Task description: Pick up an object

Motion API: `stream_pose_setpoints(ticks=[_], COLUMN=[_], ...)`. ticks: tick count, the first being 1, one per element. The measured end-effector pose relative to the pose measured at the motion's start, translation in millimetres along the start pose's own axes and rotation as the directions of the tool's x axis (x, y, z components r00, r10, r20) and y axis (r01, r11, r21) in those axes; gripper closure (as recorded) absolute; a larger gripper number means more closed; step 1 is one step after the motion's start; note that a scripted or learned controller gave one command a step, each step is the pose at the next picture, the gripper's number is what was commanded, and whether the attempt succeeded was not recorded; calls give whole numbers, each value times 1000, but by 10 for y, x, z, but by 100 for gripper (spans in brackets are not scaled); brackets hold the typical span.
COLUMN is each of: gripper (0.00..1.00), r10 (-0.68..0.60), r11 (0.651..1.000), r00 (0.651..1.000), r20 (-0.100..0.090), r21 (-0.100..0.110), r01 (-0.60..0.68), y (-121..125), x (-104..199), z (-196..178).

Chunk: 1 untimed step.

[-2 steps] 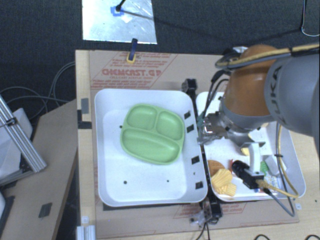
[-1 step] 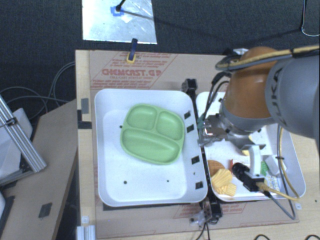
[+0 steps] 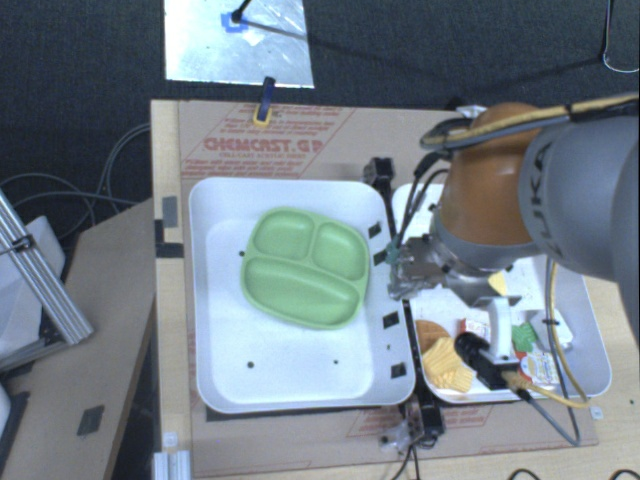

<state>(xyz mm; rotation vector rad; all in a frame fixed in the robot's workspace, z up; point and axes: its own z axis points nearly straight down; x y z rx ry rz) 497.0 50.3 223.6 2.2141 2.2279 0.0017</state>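
The grey arm with its orange band [image 3: 490, 183] reaches in from the right and hangs over the right bin [image 3: 598, 363]. My gripper [image 3: 406, 274] is low at that bin's left edge, close to the divider between the two bins. Just below it lie a tan round item [image 3: 431, 331] and a yellow ridged piece [image 3: 449, 370]. A small green item [image 3: 525, 337] and a red-and-white packet [image 3: 541, 369] lie further right, and a yellow scrap [image 3: 497, 284] peeks out beside the wrist. The arm hides much of this bin.
The left bin [image 3: 215, 368] holds a green divided plate [image 3: 304, 267] in its upper middle. Cardboard [image 3: 270, 143] lies under both bins. A metal sheet [image 3: 238, 28] sits on the floor behind the bench.
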Motion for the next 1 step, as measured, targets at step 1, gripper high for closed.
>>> stream_pose_setpoints(ticks=[1], gripper=[100], r10=[4], r11=[1000], r00=[1000], r20=[0], r21=[-1], r01=[-4], y=[-15], x=[-41], z=[-67])
